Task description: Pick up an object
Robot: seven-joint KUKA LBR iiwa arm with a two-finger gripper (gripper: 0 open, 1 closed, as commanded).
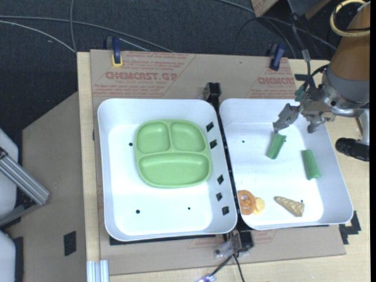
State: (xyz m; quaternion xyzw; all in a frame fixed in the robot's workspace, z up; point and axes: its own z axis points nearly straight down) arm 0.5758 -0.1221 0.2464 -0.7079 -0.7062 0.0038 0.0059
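Tool spread wide at upper right, above green cylinder: likely light, stiff, smooth; best pinched across its middle.

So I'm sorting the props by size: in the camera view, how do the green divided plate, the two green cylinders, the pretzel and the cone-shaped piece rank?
1. Green divided plate, by far.
2. The two green cylinders, about alike.
3. Cone-shaped piece and pretzel, too close to rank.

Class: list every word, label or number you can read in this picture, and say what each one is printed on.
"CHEMCAST GP", red print on the brown board behind the left bin.
Similar red print on the board behind the right bin: too blurred to read for certain.
Smaller red lines beneath both: unreadable.
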